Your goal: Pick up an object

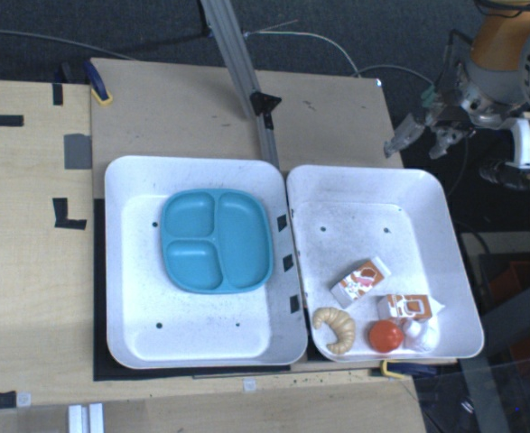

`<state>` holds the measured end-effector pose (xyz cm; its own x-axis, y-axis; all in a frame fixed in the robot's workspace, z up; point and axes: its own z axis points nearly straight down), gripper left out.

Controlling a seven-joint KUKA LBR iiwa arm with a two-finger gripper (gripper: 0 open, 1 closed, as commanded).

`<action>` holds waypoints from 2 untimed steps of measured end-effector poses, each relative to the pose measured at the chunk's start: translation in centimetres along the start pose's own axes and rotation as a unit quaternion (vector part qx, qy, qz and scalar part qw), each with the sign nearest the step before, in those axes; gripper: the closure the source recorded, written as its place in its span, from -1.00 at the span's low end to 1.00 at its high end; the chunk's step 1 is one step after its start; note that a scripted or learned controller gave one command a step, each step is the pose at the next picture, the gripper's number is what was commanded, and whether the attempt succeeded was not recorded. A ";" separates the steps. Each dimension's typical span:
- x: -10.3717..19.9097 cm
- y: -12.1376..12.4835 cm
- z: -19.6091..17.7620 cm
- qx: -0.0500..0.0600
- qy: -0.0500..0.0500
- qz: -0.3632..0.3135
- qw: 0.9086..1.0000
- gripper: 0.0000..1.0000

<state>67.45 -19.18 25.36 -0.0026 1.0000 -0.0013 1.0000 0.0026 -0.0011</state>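
Note:
My gripper (pixel 421 141) hangs at the upper right, beyond the far right corner of the right bin (pixel 373 183), and it is open with nothing between its fingers. Low in the right bin lie a small white and red carton (pixel 359 280), a tan croissant (pixel 337 327), a red ball (pixel 385 336), a second white and orange carton (pixel 408 307) and a small white item (pixel 423 336). All of them lie well below the gripper in the camera view. A blue divided plate (pixel 217 240) rests in the left bin (pixel 125 269).
A grey metal pole (pixel 237 52) slants down from the top to the seam between the bins. Cables (pixel 337 52) run over the tan bench behind the right bin. The arm's orange band (pixel 504 34) sits at the top right.

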 end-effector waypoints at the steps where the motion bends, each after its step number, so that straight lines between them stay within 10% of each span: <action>1: 0.0 0.0 0.0 0.000 0.000 0.000 1.000 -1.00; 2: 0.1 -0.3 4.4 0.002 0.001 0.000 1.000 -1.00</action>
<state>67.17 -19.04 20.98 -0.0022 1.0000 -0.0002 1.0000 0.0022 -0.0052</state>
